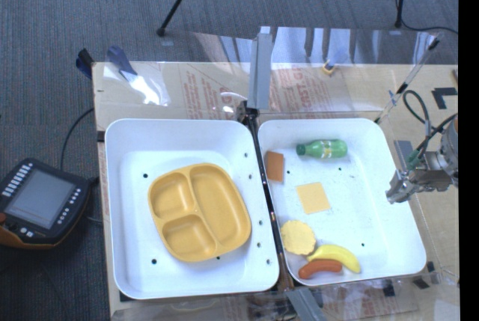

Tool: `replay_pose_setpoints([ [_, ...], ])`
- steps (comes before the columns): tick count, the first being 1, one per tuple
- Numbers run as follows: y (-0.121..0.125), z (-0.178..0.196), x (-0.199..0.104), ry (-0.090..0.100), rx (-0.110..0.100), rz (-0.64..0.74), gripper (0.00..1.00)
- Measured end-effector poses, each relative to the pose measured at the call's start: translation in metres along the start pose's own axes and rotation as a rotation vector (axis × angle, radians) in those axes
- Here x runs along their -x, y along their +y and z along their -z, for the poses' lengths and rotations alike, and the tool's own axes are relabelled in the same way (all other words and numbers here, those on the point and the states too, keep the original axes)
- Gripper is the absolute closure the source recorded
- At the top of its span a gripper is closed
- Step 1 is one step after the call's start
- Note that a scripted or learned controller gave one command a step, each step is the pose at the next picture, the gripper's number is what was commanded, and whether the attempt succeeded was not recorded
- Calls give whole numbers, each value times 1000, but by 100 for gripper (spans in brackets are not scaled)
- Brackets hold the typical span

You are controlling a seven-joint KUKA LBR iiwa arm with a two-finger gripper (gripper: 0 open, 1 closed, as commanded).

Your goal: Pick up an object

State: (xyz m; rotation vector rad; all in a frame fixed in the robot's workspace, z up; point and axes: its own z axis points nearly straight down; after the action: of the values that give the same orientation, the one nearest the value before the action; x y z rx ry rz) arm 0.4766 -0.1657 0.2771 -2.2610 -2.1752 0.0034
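Green bottle lying on its side at the back of the right bin.
Its long axis runs left to right, cap toward the left. Nearby sit a brown slice, a cheese square, a round cracker, a banana and a sausage. Gripper hangs at the bin's right edge; whether it's open, I can't tell. Yellow divided plate fills the left bin.
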Motion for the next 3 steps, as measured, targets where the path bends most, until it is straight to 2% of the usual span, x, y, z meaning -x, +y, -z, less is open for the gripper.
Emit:
replay_pose_setpoints([
  [1,0,0,0,0,-1,-2,0],
  [2,41,-77,-59,1,-5,268,0],
  [3,85,-181,-85,3,-9,397,0],
])
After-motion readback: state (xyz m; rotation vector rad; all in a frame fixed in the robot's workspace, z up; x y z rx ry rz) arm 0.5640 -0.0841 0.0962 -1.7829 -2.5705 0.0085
